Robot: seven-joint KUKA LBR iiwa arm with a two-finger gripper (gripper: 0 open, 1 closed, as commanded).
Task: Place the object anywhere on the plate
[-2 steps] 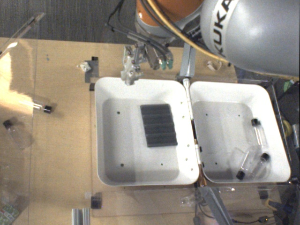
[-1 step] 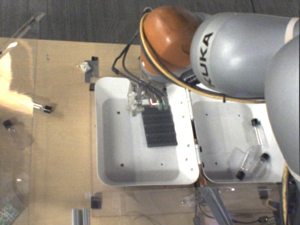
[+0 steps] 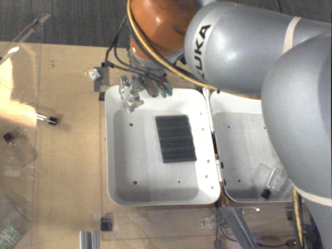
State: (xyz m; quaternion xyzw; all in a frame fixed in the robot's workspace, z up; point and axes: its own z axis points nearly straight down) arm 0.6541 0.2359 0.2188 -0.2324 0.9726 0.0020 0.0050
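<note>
Grey and orange, the KUKA arm [image 3: 228,40] is reaching in over the left bin [image 3: 120,191], its gripper [image 3: 130,98] hanging near the bin's far left corner. Whether the fingers are apart or closed cannot be told; nothing is showing between them. A dark ribbed plate [image 3: 176,138] is lying flat mid-bin, near the gripper but apart from it. A clear plastic object with a dark cap [image 3: 272,183], seemingly the piece to be moved, is sitting in the right bin [image 3: 244,196], well apart from the gripper. The risk: the transparent piece is looking slippery and hard to seat, so a grasp could be missing or dropping it short of the plate.
</note>
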